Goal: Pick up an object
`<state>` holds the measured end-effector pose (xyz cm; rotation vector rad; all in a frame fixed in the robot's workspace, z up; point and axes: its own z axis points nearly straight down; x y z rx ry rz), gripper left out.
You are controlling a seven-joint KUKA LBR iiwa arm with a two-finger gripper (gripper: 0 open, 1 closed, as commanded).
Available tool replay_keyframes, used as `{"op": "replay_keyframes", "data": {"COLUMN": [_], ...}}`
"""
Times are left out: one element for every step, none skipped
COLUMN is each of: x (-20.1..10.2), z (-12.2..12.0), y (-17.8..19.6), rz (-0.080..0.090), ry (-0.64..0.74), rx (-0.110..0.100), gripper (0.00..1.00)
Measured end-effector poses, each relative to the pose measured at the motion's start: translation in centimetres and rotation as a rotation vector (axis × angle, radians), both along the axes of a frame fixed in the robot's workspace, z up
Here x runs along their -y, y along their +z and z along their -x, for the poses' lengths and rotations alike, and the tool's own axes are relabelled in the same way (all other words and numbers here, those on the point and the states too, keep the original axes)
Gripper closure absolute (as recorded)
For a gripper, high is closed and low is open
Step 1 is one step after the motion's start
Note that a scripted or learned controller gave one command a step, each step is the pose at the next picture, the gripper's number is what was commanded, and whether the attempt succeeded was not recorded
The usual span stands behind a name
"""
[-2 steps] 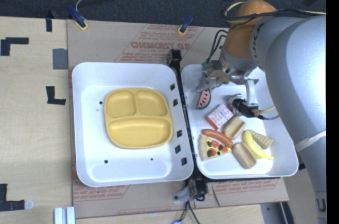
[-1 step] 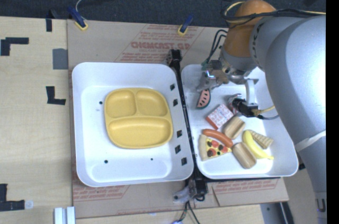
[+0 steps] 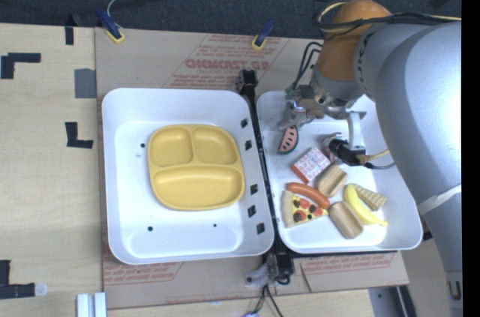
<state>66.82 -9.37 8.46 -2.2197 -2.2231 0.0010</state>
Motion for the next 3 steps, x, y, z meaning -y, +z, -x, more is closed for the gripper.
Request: {"op": "replay_keyframes", "data": {"x": [0.09, 0.04, 0.05], "z": [0.51, -0.01, -0.01], "y": [0.02, 0.01, 0.00], "rz": [0.001, 0.000, 0.000], "ry": [0.000, 0.000, 0.001], "rx": [0.000, 0.000, 0.000], "gripper": [0.00, 0.00, 0.00]}}
